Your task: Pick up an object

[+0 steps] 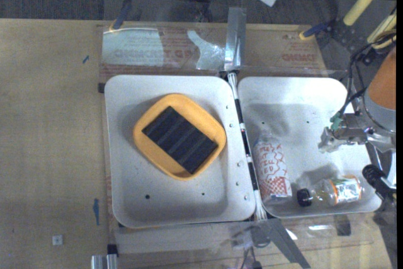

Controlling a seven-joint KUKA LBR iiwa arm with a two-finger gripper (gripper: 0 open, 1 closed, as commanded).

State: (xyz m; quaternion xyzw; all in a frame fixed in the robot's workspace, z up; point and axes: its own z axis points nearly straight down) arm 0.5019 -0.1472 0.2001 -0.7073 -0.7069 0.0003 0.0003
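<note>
The pincer (332,135) hangs above the right bin (296,94); whether it is parted or closed I cannot tell. The small bottle (332,191) lies on its side near the bin's wall and could roll away or jam there if nudged.

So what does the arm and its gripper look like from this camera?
The arm is grey with an orange band above the wrist. The gripper is a small metal assembly with pale fingers and a green spot near its base. Dark cables loop along the arm's side.

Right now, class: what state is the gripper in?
Gripper: cannot be told; it is over the right bin, nothing seen in it.
</note>
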